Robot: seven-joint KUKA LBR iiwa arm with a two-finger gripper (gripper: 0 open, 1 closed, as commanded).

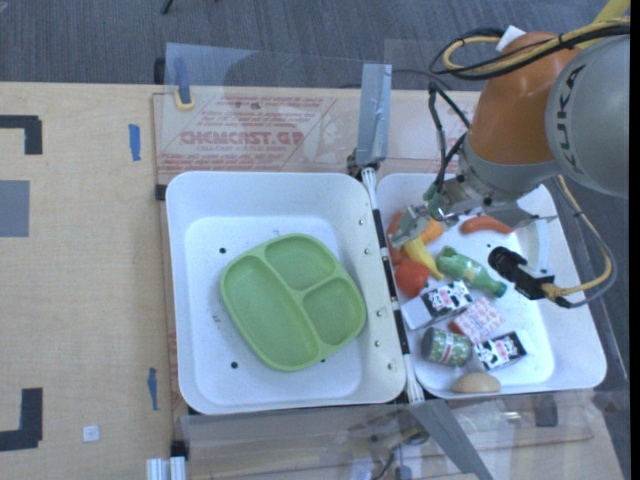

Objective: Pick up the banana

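Note:
The banana is a small yellow piece lying in the upper left part of the right bin, between a red tomato and a green bottle. My gripper hangs under the orange wrist band, just above and slightly right of the banana, over a cluster of orange and red toy food. The arm's body hides the gripper's tip, so nothing shows between it and the banana.
The left bin holds a green divided plate. The right bin also holds a red pepper, two cow-patterned cartons, a red-white packet, a green can and a tan egg.

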